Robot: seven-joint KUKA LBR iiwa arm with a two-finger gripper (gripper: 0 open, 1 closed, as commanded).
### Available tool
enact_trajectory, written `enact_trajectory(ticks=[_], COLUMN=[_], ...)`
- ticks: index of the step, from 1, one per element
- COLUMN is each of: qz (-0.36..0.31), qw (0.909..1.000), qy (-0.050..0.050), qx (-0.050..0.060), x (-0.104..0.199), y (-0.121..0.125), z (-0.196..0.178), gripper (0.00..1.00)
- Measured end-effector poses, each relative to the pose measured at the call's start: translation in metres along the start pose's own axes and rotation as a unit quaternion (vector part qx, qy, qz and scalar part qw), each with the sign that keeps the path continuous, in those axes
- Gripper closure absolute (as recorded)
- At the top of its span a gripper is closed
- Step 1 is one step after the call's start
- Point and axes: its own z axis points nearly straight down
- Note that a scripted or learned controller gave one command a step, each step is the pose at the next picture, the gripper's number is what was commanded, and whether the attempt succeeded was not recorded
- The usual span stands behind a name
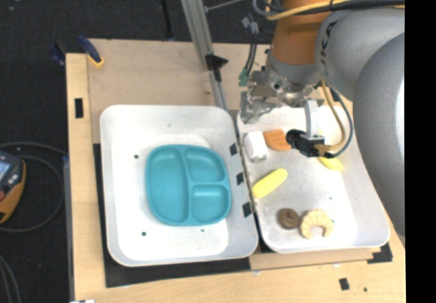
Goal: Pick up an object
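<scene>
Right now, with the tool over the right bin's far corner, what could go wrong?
1. The tool hangs near the bin wall; descending could clip it.
2. The white block and orange piece touch, so a grasp may catch both or nudge one away.
3. The yellow corn looks rounded and may roll.

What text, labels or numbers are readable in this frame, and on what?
None readable.
Device at the left edge: its face shows a screen or label, too small and blurred to read.
Teal tray, white block, yellow corn, croissant: no print visible.
Gripper and arm: no legible markings.
</scene>
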Motion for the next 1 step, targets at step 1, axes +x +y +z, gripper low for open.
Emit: enact_trajectory(ticks=[1], qz=[-0.001], qw=[1.0000], qy=[0.001], qx=[0.000], x=[0.0483], y=[0.0000], z=[-0.0037], gripper=[1.00])
